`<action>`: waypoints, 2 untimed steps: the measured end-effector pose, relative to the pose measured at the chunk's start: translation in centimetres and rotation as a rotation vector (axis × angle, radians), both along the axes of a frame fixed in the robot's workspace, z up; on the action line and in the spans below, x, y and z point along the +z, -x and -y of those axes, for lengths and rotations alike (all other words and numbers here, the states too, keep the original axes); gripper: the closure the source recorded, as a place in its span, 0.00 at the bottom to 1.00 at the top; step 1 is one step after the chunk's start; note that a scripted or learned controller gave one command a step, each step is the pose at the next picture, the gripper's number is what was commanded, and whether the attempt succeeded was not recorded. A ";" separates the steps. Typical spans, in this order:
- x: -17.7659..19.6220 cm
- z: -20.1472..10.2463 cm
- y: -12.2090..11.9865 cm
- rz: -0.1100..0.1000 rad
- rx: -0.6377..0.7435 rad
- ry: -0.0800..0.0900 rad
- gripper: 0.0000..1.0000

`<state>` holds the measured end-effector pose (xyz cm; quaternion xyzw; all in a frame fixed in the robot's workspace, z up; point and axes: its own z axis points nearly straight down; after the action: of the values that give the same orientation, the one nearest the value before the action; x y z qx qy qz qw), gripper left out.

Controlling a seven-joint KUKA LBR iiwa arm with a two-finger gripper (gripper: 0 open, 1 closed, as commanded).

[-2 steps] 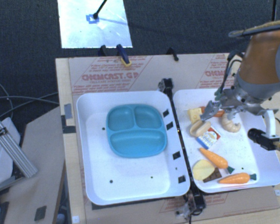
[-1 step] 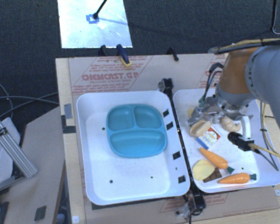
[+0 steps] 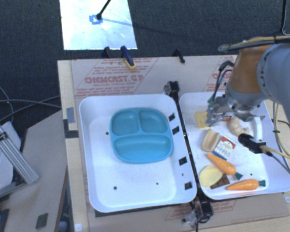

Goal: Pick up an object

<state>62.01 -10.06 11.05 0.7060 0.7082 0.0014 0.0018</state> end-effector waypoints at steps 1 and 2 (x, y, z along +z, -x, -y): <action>5.5 5.1 0.4 0.003 -0.005 0.004 1.00; 5.1 4.8 0.5 -0.002 -0.002 0.000 0.00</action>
<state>61.51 -14.84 16.19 0.7066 0.7076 0.0006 0.0012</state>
